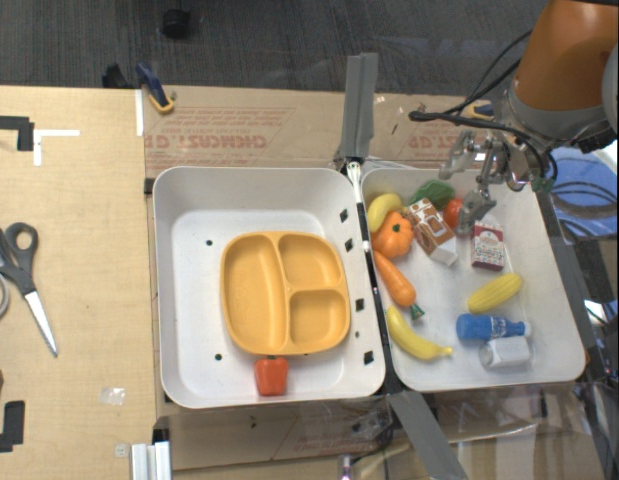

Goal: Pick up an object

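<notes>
Nearest the camera in the right-hand shallow white bin [561, 298] lie a yellow plastic banana [417, 336], a blue toy bottle [488, 327] and a small grey-white can [505, 352], each with a little bare floor around it. A step farther back sit a yellow toy corn cob [494, 292] and an orange plastic carrot [395, 280]. Beyond them the pile tightens: a round orange fruit [393, 236], a brown-and-white carton [430, 225], a red-and-white box [487, 247], a small red item [453, 212], a yellow lemon-like fruit [383, 209] and a green vegetable [433, 192] crowd together, several touching. The left-hand white bin [179, 298] holds a yellow divided plate [285, 292] with a red toy pepper [272, 375] at its near edge.

The metal two-finger gripper [479, 200] hangs at the far end of the right bin, over the gap between the small red item and the red-and-white box; whether its claw is spread or pressed together I cannot tell, and nothing is visibly between its tips. Any piece counts as the target, so the closest candidates are that box and the red item. To do the descent well, I judge it should centre on one piece, straddle its narrow side, and come down straight; the box looks flat and rigid, likely the surer grasp. The risk is nudging a neighbour or pinching two at once
</notes>
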Robot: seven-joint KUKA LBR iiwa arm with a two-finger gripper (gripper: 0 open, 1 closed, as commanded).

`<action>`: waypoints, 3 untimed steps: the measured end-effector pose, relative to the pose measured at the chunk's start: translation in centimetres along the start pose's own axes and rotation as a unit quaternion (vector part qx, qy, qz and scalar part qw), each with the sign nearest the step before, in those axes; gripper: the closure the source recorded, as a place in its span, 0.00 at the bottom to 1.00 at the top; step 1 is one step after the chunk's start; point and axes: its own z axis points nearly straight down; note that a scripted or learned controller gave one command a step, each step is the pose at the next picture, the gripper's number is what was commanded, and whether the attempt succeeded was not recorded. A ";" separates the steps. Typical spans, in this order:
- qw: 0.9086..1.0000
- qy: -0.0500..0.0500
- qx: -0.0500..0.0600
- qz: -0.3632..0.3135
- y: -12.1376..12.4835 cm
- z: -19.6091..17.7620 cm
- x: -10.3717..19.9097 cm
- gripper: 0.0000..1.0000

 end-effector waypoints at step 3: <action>0.997 -0.001 0.001 0.078 -6.5 12.1 2.4 0.00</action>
